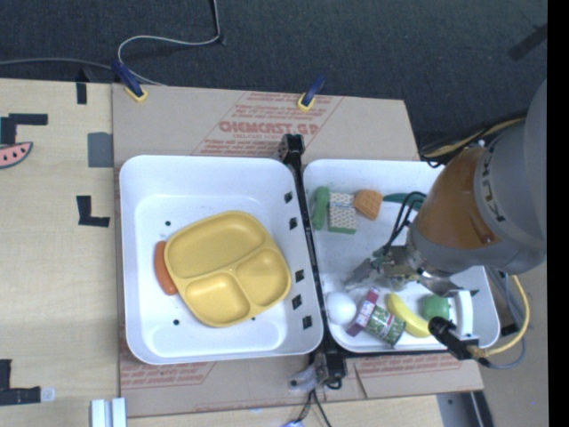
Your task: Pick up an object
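hovering low over the right bin (313, 238), the gripper (378, 269) sits among the clutter, nothing visibly between its fingers.
camera view: the arm (471, 212) comes in from the right, its orange band over the bin's far side; whether the fingers are apart or together, i cannot tell. just below the gripper lie a white ball (340, 308), a small packet (378, 318), a banana (407, 316) and a green item (435, 307). toward the bin's top, a green-edged box (336, 210) sits beside an orange piece (368, 205). in the left bin (142, 238), a yellow divided tray (228, 266) rests over an orange object (164, 269).
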Robot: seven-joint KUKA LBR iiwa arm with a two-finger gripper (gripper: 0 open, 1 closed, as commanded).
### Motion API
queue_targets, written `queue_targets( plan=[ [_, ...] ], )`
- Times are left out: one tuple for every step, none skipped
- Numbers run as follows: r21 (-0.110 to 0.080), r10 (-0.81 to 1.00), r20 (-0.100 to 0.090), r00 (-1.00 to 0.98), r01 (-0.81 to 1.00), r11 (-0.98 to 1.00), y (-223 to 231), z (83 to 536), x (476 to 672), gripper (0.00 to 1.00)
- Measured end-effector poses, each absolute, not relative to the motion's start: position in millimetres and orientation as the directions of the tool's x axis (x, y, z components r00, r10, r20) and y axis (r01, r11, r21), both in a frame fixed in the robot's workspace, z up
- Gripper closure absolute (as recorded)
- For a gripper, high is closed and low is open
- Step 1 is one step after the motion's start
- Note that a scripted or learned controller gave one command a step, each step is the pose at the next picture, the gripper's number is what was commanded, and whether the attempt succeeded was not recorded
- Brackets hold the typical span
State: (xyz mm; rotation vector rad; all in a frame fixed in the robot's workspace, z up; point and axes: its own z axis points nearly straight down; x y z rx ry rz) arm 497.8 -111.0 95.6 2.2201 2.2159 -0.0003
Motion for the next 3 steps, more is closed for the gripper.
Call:
queue_targets(
  plan=[
    [0.003,1.0,-0.001,-0.001,1.0,0.001,-109,86,558.5,0.0],
    [-0.006,1.0,-0.006,-0.001,1.0,0.001,-104,86,636.8,0.0],
    [0.002,1.0,-0.002,-0.001,1.0,0.001,-96,86,579.2,0.0]
  ],
)
